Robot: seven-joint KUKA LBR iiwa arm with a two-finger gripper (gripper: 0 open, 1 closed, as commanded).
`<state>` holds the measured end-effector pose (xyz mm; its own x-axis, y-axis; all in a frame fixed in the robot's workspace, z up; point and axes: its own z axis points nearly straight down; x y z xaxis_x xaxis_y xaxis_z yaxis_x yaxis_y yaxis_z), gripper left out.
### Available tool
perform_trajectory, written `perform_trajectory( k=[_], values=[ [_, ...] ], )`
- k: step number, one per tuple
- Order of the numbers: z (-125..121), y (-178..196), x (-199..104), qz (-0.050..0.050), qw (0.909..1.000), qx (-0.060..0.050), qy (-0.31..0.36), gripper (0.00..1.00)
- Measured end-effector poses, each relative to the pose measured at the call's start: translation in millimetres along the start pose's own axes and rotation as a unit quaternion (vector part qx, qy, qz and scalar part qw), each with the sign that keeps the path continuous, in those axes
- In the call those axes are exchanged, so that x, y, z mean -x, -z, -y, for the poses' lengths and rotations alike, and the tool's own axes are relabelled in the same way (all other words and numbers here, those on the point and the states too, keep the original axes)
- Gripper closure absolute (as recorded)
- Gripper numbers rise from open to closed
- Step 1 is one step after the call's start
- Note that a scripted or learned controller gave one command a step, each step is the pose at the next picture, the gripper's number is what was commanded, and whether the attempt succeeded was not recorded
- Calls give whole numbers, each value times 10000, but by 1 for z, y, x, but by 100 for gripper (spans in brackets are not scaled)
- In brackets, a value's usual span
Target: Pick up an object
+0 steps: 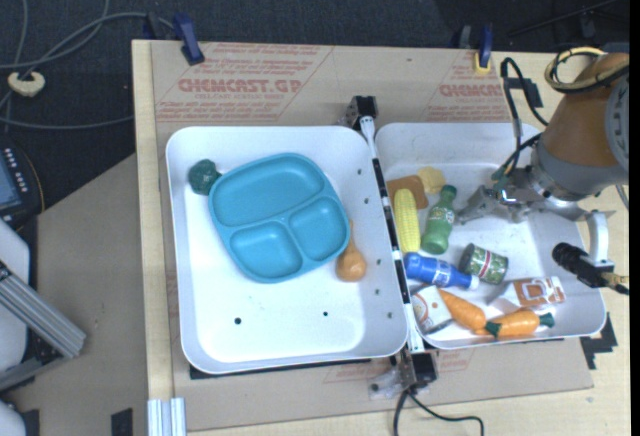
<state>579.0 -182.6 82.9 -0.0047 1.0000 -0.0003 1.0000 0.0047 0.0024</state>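
Claw (492,196) hangs low in the right bin (470,136), near its far edge; I cannot tell its state. I judge this the approach: next I descend onto the green bottle (438,222) just beside it.

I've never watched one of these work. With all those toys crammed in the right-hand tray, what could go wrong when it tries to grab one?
The gripper sits low beside the green bottle, and the corn cob, blue bottle and small jar crowd close. It might knock a neighbour or close on two at once. The carrots overlap near the right bin's rim, so one could drag the other.
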Motion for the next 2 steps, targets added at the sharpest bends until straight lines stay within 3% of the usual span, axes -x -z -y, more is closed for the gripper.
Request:
perform_trajectory(
  k=[1,2],
  values=[
    [-68,44,43,20,10000,37,-12,0],
    [-61,2,34,-63,10000,-10,7,0]
  ],
)
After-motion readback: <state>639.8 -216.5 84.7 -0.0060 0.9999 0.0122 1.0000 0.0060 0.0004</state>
